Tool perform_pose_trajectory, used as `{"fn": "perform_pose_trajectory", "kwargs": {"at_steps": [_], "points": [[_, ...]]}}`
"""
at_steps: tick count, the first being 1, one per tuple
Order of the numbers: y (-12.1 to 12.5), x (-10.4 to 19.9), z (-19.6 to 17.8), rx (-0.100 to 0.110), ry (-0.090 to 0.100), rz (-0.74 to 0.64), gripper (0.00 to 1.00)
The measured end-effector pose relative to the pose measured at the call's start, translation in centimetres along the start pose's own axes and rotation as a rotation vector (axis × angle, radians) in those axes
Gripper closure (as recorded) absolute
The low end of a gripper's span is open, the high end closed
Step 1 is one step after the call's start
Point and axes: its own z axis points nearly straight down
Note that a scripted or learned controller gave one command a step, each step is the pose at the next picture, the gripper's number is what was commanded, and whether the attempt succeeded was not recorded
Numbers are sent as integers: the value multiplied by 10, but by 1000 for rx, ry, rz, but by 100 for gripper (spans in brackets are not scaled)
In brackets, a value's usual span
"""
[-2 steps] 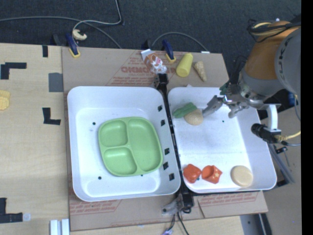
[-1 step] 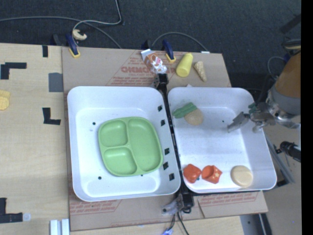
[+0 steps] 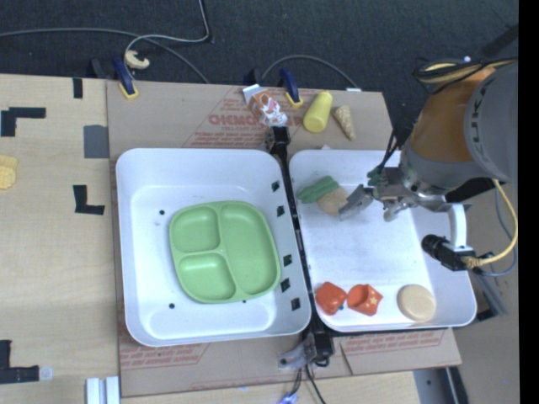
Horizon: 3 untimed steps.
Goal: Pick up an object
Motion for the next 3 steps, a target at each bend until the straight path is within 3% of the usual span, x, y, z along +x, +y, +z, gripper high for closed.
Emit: {"fn": "perform_pose_trajectory", "kwargs": {"at_steps": [1, 2, 3], "points": [[23, 58, -31, 0, 0, 0, 0], [60, 2, -63, -2, -3, 3, 0], [43, 52, -36, 1, -1, 1, 0]]}}
